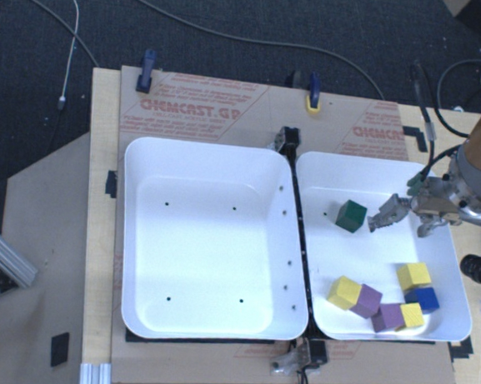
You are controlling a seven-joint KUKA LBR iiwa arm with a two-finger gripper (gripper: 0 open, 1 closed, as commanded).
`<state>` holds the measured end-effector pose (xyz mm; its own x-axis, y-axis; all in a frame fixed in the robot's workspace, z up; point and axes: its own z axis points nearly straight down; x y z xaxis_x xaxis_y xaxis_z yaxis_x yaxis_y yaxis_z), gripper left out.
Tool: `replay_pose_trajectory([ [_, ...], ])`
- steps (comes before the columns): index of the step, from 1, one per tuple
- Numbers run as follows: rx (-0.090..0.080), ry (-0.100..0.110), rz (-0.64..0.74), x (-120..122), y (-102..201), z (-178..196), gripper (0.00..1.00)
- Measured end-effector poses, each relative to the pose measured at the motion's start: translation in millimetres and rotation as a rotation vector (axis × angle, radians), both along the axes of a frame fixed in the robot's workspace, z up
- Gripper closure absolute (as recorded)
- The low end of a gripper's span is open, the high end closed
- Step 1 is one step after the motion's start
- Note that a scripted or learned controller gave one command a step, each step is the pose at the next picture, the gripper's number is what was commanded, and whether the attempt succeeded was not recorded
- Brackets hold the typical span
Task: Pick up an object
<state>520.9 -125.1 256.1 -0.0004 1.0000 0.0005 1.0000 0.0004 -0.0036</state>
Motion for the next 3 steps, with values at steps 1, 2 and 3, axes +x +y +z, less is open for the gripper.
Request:
replay_pose_trajectory([
  [1,0.002,0.008,0.0,66.5,-12.5,-115.2,0.0],
  [2,0.002,0.005,0.002,133.0,11.4,-174.6,0.0],
  [3,0.0,0.001,0.0,105.6,5.5,-171.3,0.0],
])
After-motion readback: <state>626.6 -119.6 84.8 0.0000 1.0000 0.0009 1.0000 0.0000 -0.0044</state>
